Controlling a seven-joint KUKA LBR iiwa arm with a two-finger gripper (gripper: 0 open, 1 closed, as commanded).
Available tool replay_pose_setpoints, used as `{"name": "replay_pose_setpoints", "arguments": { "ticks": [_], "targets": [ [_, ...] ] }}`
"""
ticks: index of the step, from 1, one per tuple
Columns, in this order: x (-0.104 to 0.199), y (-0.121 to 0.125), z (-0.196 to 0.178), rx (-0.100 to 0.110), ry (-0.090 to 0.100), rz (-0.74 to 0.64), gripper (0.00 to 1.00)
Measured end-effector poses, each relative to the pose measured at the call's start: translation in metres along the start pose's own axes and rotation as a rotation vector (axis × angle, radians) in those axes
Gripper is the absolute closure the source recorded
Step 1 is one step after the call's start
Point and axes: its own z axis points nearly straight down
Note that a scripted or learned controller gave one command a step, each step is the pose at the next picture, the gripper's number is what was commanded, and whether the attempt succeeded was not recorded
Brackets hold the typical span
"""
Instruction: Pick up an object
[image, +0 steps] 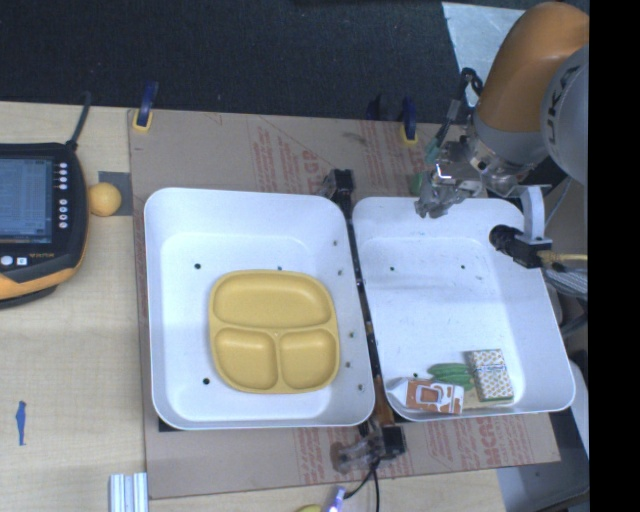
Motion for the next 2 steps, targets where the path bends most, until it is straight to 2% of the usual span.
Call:
{"name": "replay_pose_setpoints", "arguments": {
  "ticks": [1, 2],
  "targets": [
    [0.061, 0.0, 0.008, 0.001, -0.001, -0.001, 1.0],
    [0.126, 0.001, -0.002, -0.001, -0.001, -0.001, 1.0]
  ]
}}
